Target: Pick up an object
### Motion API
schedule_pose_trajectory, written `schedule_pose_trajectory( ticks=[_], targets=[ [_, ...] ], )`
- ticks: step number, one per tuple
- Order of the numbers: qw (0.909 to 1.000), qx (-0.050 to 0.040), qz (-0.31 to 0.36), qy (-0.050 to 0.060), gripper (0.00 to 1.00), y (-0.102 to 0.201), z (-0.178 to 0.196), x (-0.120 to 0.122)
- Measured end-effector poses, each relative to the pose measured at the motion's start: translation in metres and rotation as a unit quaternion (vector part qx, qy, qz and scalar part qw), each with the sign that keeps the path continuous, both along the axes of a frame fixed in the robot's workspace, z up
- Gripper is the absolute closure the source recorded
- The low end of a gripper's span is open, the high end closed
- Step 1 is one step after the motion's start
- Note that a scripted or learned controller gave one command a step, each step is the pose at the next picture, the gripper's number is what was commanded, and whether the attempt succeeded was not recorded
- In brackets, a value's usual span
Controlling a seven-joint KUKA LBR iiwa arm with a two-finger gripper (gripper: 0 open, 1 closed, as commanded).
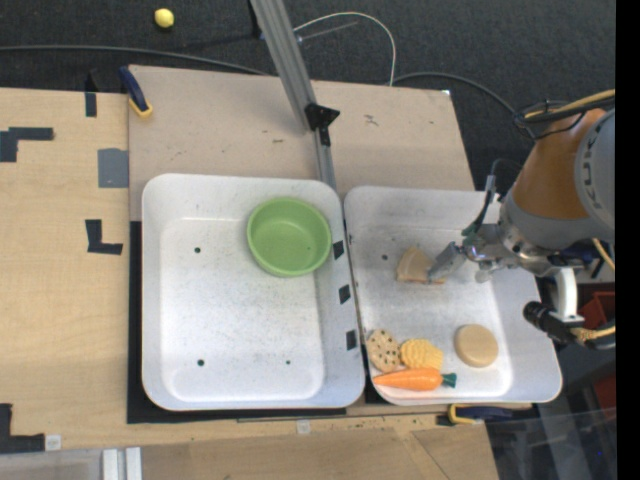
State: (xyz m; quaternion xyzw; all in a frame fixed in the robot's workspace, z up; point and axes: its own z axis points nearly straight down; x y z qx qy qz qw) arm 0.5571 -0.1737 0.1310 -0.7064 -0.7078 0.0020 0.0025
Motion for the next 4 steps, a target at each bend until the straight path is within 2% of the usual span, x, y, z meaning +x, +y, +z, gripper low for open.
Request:
schedule_pose_trajectory(
  ticks=[1,2,3,4],
  targets=[
    [1.0000,-0.0012,0.000,-0.003,0.00,0.000,-0.043,0.000],
    [1.0000,-0.0006,0.001,-0.003,1.00,0.001,-0.032,0.000],
    [1.0000,-0.0012,0.000,-0.005,1.00,-0.003,0.026,0.010],
    [1.0000,-0.0008,0.000,-0.005,1.00,0.001,0.070,0.005]
  ],
)
